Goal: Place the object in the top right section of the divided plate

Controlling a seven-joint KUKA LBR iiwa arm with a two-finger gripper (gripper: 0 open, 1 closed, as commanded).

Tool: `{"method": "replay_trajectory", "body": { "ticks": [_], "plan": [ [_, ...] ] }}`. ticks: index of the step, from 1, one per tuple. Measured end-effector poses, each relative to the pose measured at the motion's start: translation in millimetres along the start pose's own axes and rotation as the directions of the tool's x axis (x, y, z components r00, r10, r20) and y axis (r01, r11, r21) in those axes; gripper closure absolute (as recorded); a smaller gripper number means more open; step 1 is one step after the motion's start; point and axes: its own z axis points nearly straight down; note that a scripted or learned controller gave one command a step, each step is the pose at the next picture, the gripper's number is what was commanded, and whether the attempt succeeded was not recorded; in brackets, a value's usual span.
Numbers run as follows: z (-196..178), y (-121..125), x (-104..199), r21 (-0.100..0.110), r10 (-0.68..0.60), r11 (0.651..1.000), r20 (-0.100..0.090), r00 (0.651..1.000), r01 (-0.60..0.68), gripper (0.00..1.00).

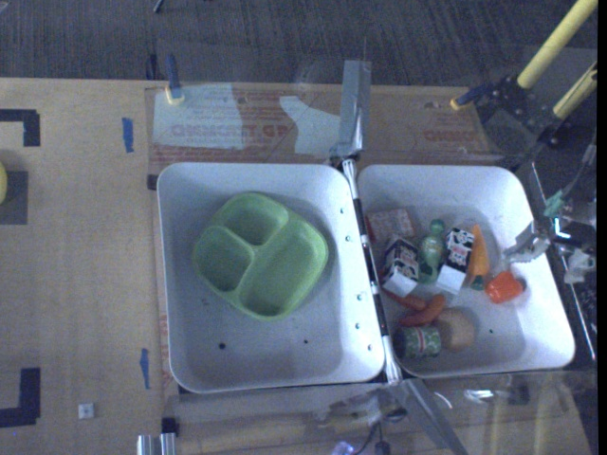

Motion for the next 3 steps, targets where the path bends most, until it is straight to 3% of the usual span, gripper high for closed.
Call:
{"method": "replay_trajectory", "body": {
  "ticks": [1, 2, 3],
  "plan": [
    [-9.1, 1.0, -0.4, 0.000, 0.001, 1.000, 0.001, 1.000, -0.001, 1.00],
    [-34.9, -19.8, 66.7, -0.003, -0.181, 0.983, 0.001, 0.983, 0.181, 1.00],
    [-34.9, -19.8, 66.5, -0.003, -0.181, 0.983, 0.001, 0.983, 0.181, 0.00]
  ]
}}
